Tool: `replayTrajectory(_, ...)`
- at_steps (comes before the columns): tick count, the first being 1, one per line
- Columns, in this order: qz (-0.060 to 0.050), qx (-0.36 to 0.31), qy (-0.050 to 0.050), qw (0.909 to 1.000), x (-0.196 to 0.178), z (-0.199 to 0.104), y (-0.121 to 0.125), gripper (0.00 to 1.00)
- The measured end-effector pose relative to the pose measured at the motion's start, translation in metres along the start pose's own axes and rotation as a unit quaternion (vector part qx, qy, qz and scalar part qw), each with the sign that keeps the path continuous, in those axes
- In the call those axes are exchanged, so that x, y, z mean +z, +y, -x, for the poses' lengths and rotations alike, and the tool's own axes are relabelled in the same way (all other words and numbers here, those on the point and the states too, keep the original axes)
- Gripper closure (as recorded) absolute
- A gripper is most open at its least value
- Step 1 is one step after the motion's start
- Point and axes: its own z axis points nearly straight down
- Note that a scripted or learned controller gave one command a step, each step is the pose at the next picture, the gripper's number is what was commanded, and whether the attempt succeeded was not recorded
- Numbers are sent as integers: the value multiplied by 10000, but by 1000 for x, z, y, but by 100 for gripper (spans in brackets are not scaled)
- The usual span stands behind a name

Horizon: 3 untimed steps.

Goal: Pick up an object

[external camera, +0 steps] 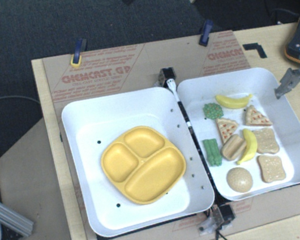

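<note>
Arm entered at the right edge, just past the right bin's far corner; gripper hung there, clear of the toy food, nothing seen in it. Finger state: cannot tell. Nearest item, a banana, lay in the right bin. Yellow divided tray sat in the left bin.

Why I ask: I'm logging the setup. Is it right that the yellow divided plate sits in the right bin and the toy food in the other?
Not quite. The camera view shows the yellow divided plate in the left bin; the toy food, such as the banana, lies in the right bin.
</note>
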Motion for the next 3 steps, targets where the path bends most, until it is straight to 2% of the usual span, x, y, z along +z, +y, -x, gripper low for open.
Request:
replayTrajectory(1, -81, -16, 40, 10000, 178, -49, -7, 0)
replayTrajectory(2, 13, -26, 19, 10000, 196, -122, -14, 0)
replayTrajectory(3, 80, -28, 7, 10000, 16, -161, -45, 0)
